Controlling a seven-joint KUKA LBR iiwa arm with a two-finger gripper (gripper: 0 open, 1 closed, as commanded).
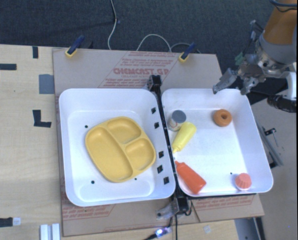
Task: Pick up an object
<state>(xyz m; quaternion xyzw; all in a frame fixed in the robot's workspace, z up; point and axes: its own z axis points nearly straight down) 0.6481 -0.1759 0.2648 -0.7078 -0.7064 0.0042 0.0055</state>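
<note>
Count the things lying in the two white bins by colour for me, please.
Yellow: 2, the divided plate and the squeeze bottle
Orange: 2, the doughnut and the bottle
Grey: 1, the small can
Pink: 1, the small round item
Total: 6

Two bins sit side by side on the worktop (19,134). The left bin (69,104) holds a divided tray (120,148). In the right bin (254,144), a small can (177,118) lies at the far left with a bottle (183,136) just nearer; a second bottle (190,177) lies near-left, a ring-shaped toy (222,117) far right, and a small round object (243,181) in the near-right corner. The claw (233,82) hangs over the far right rim.
</note>
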